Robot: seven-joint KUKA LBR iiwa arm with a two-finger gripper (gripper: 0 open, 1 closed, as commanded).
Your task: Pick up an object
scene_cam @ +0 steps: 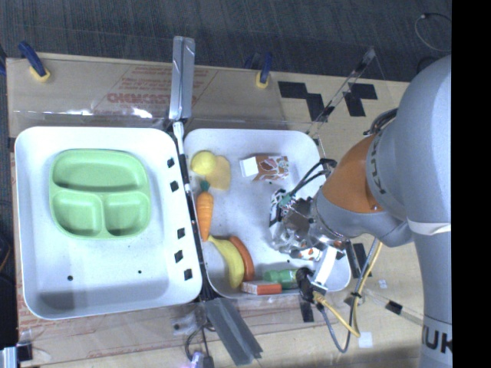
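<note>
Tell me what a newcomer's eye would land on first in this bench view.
First comes the big grey arm with its orange band, reaching in from the right, its claw low in the right bin. Next is the pale green divided tray, alone in the left bin. Then the bright toy food along the right bin's left side: a carrot, a banana and a yellow fruit.

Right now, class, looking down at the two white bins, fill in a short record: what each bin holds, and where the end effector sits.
left bin: one pale green plastic divided tray
right bin: yellow lemon-shaped toy, orange toy carrot, yellow toy banana, small brown-and-white packet, red and green items along the near wall
end effector: low over the right bin's right side, beside the packet
arm: grey with orange band, entering from the right
</note>
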